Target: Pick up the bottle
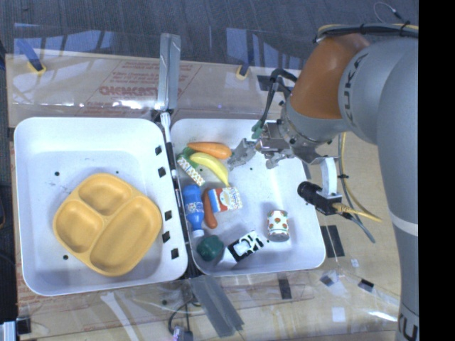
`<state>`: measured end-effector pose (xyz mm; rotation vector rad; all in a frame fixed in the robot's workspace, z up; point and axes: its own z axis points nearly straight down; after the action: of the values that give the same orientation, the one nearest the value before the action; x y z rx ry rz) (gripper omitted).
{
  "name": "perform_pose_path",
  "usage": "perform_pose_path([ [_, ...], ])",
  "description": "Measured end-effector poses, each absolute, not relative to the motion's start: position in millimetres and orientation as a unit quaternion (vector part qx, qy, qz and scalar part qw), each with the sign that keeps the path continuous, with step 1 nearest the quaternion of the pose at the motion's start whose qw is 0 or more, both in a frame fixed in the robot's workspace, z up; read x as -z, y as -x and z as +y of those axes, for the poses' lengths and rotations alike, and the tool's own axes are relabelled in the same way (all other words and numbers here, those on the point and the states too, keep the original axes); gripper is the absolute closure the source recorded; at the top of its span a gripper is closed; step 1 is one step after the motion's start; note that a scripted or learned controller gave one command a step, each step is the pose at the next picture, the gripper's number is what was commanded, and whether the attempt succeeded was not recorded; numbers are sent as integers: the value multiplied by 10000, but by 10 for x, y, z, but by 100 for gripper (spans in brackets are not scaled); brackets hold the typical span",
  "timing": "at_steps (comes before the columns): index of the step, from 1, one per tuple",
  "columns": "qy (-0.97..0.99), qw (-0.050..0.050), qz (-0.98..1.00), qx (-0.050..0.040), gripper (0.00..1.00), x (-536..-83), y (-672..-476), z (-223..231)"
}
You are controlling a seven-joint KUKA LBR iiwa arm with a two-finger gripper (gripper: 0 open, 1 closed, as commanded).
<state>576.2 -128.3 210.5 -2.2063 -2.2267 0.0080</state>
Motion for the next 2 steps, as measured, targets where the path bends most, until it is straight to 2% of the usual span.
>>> perform_pose_path([
  [1,8749,35,-4844,-34,0,-876,-5506,-1148],
  [2,8648,27,-5021,-24,0,-1248,-5656,-1584],
])
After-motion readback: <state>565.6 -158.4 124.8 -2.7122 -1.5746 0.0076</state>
